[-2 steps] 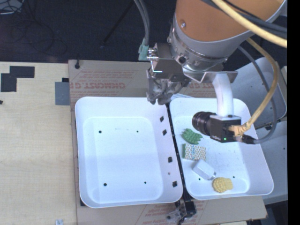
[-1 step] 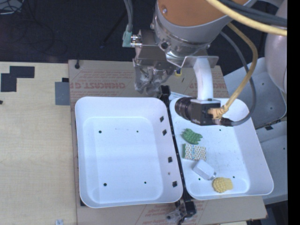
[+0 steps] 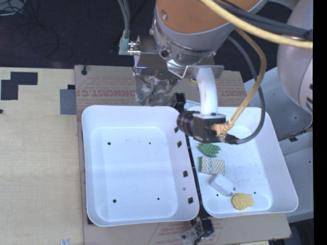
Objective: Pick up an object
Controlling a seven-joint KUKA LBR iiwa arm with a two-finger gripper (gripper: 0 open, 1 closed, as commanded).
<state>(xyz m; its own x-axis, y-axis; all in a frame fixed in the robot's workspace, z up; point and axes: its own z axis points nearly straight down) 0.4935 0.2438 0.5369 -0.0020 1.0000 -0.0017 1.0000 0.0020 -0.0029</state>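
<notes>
Bumpy yellow lump (image 3: 242, 201), grey block (image 3: 222, 185), patterned square (image 3: 212, 165), green leaf (image 3: 209, 149).

Two shallow white bins sit side by side on a cardboard sheet (image 3: 225, 80). The left bin (image 3: 133, 165) adjoins the right bin (image 3: 265, 172), which contains a green leaf-shaped piece (image 3: 209, 149), a pale patterned square (image 3: 212, 165), a white block (image 3: 222, 184) and a yellow knobbly object (image 3: 242, 201). The grey-and-orange arm (image 3: 204, 14) hangs over the right bin's upper left, its gripper (image 3: 153, 93) blurred.
</notes>
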